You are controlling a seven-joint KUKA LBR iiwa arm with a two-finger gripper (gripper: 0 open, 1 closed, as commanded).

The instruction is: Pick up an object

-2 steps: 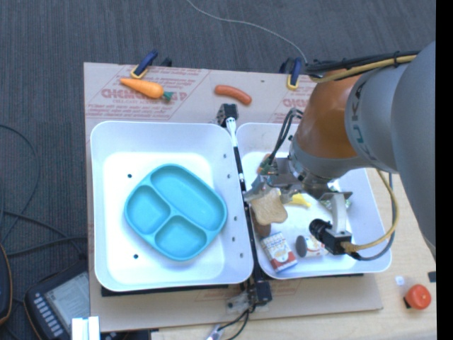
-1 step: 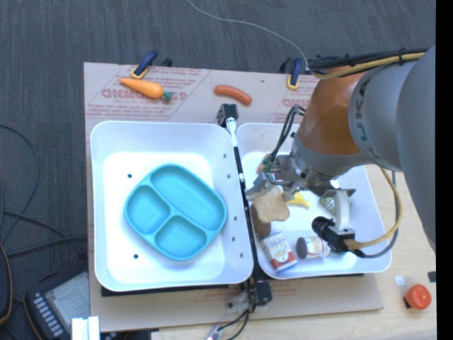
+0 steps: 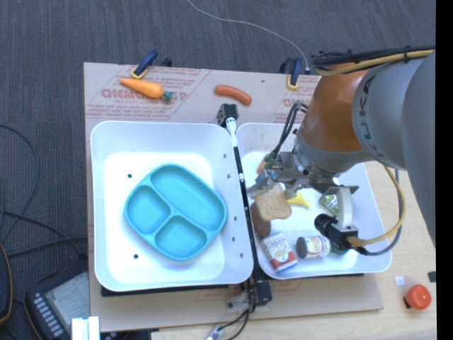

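Your gripper [image 3: 277, 178] hangs over the right bin [image 3: 375, 261]; the bread slice [image 3: 272, 205] lies just nearside. I cannot tell its grip state.

Arm [image 3: 396, 112]: grey curved shell with a broad orange band [image 3: 340, 112]. Dark lettering marks the grey. A black-and-yellow cable [image 3: 368, 57] runs along it.

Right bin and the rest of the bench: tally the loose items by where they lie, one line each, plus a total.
Left bin: 1, the blue divided plate.
Right bin, as far as the arm lets me see: 5, the bread slice, yellow piece, small carton, small can, green-and-white packet.
Cardboard behind the bins: 2, the toy carrot and toy sausage.
Total: 8.
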